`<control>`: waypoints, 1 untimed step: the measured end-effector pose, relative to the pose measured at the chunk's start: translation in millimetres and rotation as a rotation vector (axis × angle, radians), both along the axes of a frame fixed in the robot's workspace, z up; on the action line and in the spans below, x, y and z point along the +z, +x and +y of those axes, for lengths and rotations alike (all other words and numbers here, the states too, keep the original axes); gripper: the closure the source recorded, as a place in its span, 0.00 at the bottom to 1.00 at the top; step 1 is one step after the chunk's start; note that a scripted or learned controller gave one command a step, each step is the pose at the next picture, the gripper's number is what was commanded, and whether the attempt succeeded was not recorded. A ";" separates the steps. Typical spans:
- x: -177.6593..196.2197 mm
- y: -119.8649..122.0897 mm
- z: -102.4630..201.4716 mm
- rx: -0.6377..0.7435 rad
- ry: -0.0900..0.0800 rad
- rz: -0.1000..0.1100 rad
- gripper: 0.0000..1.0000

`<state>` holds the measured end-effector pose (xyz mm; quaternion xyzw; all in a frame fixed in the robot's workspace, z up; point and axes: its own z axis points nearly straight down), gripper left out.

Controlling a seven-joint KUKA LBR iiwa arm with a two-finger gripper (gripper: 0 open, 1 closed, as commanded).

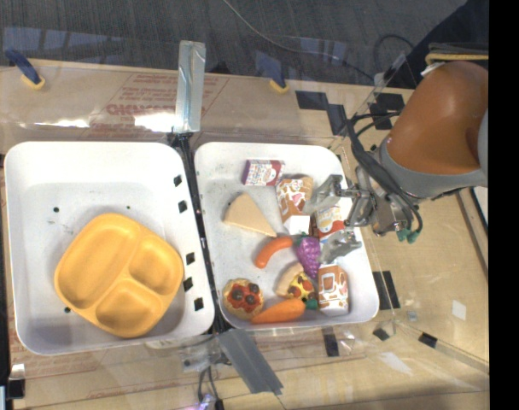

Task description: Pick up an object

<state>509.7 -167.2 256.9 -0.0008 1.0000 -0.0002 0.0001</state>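
The tool [332,218] hangs over the right bin [210,229], fingers spread apart around a small red-and-white carton [329,219], beside purple grapes [308,253]; the yellow divided plate [119,273] lies in the left bin [29,229]

L bin [29,169]: divided tray [119,273], toward near edge. R bin [210,169], items rel. to cheese wedge [249,216]: small carton [261,172] behind; snack pack [294,196] just R; sausage [273,251] in front; grapes [308,253] front-R; pizza piece [242,296] and carrot [278,312] nearest front rim; 2nd pack [332,288] front-R corner; gripper [338,220] over R side.
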 end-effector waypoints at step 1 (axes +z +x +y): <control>-148.4 58.4 -16.8 0.030 0.005 0.012 0.00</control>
